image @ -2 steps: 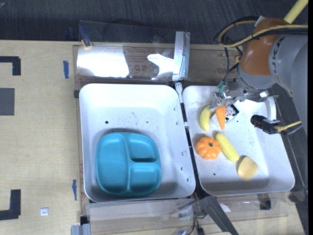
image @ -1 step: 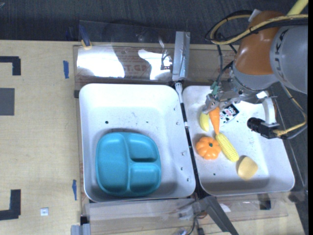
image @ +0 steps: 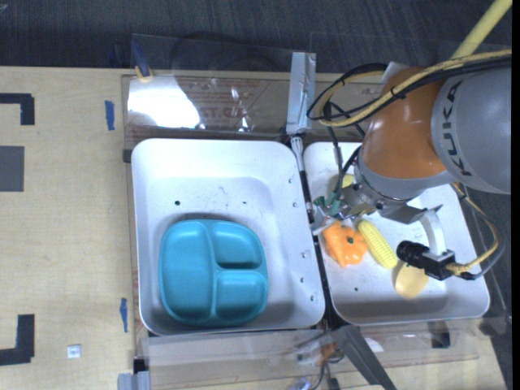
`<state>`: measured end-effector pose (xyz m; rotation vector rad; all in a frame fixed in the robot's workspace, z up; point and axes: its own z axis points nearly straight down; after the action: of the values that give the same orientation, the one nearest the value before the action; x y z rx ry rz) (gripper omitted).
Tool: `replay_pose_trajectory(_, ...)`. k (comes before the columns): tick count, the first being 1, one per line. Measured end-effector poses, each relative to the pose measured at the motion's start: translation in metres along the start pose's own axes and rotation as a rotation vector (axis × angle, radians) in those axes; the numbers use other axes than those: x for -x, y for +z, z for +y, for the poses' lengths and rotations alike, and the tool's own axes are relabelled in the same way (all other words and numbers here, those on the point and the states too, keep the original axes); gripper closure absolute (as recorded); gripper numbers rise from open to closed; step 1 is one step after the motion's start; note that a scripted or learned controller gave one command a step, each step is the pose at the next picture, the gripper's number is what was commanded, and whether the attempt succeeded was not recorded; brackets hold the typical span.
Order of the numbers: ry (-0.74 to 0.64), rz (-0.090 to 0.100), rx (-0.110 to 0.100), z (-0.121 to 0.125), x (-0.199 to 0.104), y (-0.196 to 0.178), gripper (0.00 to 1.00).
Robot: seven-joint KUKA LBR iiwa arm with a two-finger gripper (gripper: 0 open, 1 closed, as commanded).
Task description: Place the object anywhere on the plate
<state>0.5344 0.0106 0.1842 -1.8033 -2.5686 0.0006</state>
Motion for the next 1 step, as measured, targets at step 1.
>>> replay_pose_trajectory(1, 0.002, -0.001, 0.000, -0.0004, 0.0012, 0.0000, 0.00)
